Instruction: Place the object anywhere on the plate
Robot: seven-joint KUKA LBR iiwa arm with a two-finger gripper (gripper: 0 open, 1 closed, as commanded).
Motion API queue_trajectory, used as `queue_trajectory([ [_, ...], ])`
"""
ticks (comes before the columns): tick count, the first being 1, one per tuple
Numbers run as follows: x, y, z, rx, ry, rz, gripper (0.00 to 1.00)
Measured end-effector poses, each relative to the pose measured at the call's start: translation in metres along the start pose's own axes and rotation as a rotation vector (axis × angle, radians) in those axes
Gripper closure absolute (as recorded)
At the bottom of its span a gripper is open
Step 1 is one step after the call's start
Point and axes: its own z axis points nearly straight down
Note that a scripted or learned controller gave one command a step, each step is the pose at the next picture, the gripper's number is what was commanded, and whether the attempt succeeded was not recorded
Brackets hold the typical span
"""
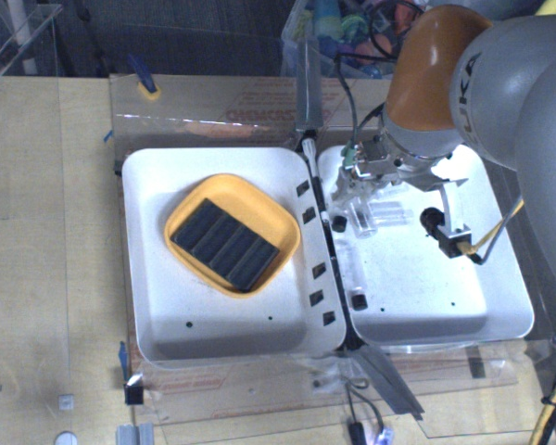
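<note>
Both white bins sit on the tabletop — the left bin holds a yellow plate with a dark ridged object on it. Right of the plate, the gripper hangs over the right bin; I cannot tell its jaws' state.

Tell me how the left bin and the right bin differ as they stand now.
The left bin holds a yellow plate with a dark ribbed object lying on it; the right bin holds neither. The arm's end effector hangs over the right bin's upper left part, while nothing reaches over the left bin. Both are shallow, white, rounded at the corners, and sit side by side.
</note>
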Motion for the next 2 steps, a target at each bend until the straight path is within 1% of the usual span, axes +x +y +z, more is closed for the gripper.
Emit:
queue_trajectory([
  [1, 0.01, 0.048, -0.034, -0.001, 0.0, -0.111, 1.0],
  [2, 0.048, 0.026, 0.011, 0.004, 0.003, -0.293, 1.0],
])
